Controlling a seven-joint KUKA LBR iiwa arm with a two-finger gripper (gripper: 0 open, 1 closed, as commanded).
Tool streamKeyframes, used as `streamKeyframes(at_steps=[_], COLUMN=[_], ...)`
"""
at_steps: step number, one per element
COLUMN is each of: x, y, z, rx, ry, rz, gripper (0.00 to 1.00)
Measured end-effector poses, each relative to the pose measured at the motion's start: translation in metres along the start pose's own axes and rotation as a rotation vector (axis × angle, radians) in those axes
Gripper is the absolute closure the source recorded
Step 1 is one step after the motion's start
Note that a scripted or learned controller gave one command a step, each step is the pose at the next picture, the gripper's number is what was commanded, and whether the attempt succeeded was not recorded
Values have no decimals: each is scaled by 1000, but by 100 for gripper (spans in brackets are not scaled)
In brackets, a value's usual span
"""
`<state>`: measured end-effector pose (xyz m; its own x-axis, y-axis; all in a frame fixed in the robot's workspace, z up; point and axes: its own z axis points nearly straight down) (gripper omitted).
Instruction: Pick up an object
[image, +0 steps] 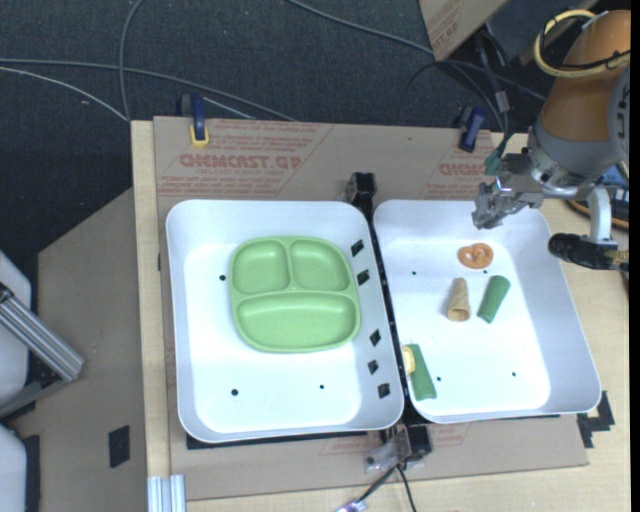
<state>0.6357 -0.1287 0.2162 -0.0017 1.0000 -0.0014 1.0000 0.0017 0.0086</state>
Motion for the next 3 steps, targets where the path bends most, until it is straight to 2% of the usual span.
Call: streamKeyframes(at_steps=[1,2,3], x=[0,37,93], y=[2,-19,-42], z=[-48,-39,-26], rx=[2,12,13], ry=[0,4,5], rz=[0,-2,-4], gripper=[100,100,100])
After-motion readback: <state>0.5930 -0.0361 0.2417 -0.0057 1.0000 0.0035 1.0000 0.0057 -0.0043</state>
